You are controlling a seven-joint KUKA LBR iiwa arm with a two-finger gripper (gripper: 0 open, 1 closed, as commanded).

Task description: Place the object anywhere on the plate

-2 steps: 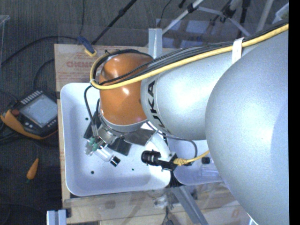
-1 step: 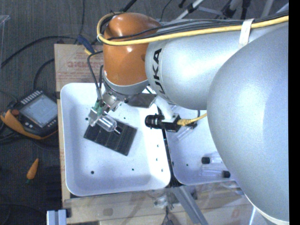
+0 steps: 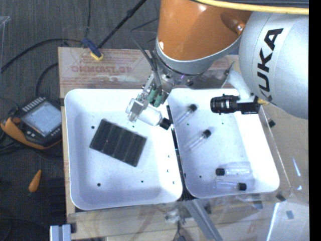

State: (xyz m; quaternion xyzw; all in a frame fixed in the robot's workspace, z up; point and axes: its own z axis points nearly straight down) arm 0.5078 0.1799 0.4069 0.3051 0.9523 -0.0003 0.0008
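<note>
Fingers: your gripper [image 3: 142,106] sits over the back right corner of the left bin, and the fingers [image 3: 135,108] look clamped on a clear vial with a black cap, so narrow and holding.

Object: that vial [image 3: 151,117] lies sideways between the fingers, clear body at the fingers and black cap poking out to their right, almost at the wall between the two bins.

Plate: the dark ribbed plate [image 3: 118,142] is in front of the fingers and a bit to their left, lying flat on the left bin floor at a slant. The vial is near its back edge but not over it as far as you can tell.

Left bin: the white bin [image 3: 85,185] carries the plate; the fingers hang above its back right part.

Right bin: the second white bin [image 3: 261,169] is to the right of the fingers. It has more capped clear vials: one just right of the fingers near the back [image 3: 185,113], one in the middle [image 3: 199,138], and two at the front [image 3: 231,170], well apart from the fingers.

Arm: the orange band [image 3: 195,19] and grey body loom right behind and above the fingers.

Counter: wooden board [image 3: 110,67] showing behind the bins, beyond the fingers.

Extra: a handheld pendant [image 3: 37,120] sits far to the left of the fingers, off the counter.
</note>
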